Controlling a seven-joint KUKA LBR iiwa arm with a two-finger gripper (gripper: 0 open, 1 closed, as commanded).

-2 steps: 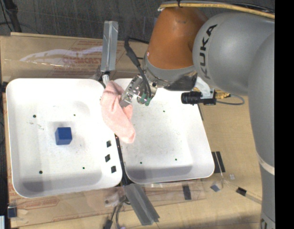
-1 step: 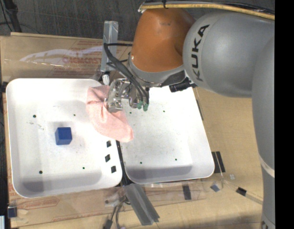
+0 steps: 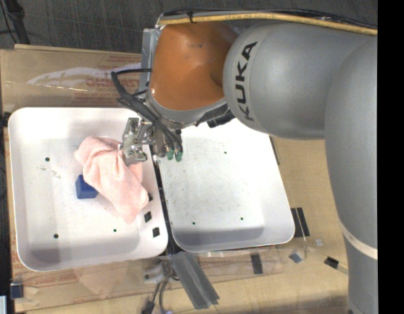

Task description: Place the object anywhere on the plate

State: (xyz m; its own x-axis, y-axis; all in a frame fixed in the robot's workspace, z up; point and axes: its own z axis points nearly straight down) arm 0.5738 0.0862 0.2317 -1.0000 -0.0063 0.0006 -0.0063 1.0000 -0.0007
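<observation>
Pink cloth bunched in the left bin, pincer at its edge, grip unclear — needs a deep, centred bite.

Landmark: the left bin, white and shallow, on the bench.
Pink cloth: crumpled inside the left bin, toward its right half.
Blue block: in the left bin, touching the cloth's left edge, partly tucked under it.
Gripper: at the left bin's right side, its metal tip down on the cloth's upper right corner; whether it pinches the fabric cannot be made out.
Arm: grey with an orange band, looming over the far rim of the left bin and its neighbour.
Right bin: white, touching the left bin's right wall.
</observation>
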